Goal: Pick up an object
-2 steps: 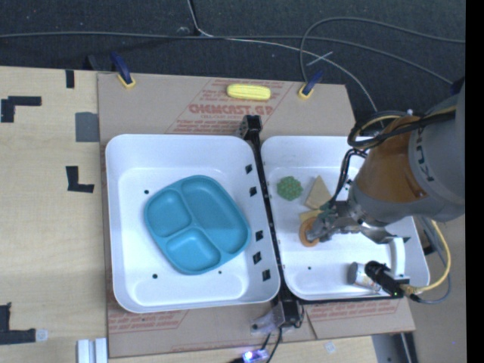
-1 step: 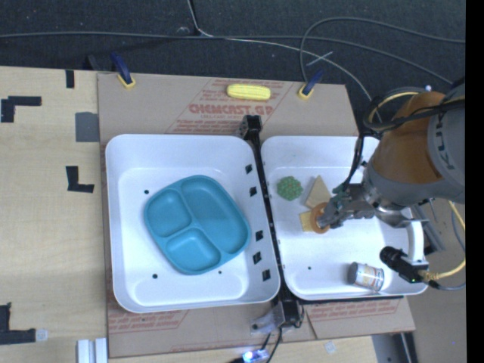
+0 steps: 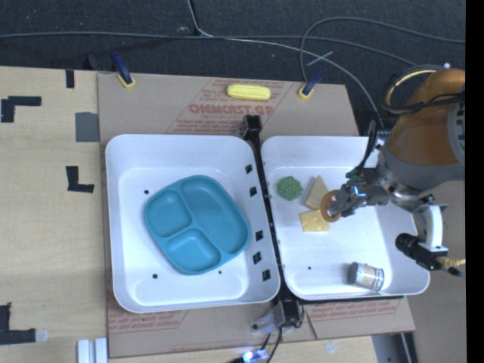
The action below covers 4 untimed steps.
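Two white bins sit side by side on a sheet of cardboard (image 3: pixel 318 119) laid over a wooden bench (image 3: pixel 45 203). Red print on the cardboard above the bins is partly legible, something like "CHEMCAST GP"; the smaller lines under it are too blurred to read. A yellow, banana-shaped toy (image 3: pixel 248 92) lies on the cardboard near its far edge, just above that print, between two blue-and-yellow clamps (image 3: pixel 121 72) that hold the sheet at its far edge.

The left bin (image 3: pixel 121 157) holds a blue plate with three compartments (image 3: pixel 197 224), set near the bin's middle. In the right bin (image 3: pixel 393 282), a round green piece (image 3: pixel 289 188) lies near the dividing edge, with two tan, cracker-like pieces (image 3: pixel 314 206) just beside it, toward the bin's centre. A small metal can (image 3: pixel 367 276) lies on its side near the bin's front edge, well apart from the others.

The arm enters from the right, and the gripper (image 3: pixel 336 205) is low over the tan pieces, where a brownish ring-shaped thing (image 3: pixel 330 206) sits at its tip. Whether it is open or closed cannot be made out.
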### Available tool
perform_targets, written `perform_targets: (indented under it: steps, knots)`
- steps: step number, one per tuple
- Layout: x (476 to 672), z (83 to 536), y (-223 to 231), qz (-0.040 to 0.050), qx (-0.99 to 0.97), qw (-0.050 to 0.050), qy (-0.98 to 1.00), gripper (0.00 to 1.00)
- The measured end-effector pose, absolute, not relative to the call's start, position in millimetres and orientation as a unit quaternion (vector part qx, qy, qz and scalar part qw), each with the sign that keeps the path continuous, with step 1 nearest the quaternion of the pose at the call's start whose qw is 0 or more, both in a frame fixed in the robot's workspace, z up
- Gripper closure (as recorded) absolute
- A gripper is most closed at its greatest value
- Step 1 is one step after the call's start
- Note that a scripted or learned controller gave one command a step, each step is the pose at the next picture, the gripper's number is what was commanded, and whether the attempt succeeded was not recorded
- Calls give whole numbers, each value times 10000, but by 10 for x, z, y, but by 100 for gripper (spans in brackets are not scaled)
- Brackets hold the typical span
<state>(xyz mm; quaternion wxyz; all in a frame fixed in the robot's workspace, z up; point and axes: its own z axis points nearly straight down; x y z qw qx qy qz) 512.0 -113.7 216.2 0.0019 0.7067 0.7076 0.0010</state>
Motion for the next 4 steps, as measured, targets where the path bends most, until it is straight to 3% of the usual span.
perform_targets:
  steps: [4]
  knots:
    - [6098,2289,957,8,7050,3,7092,100]
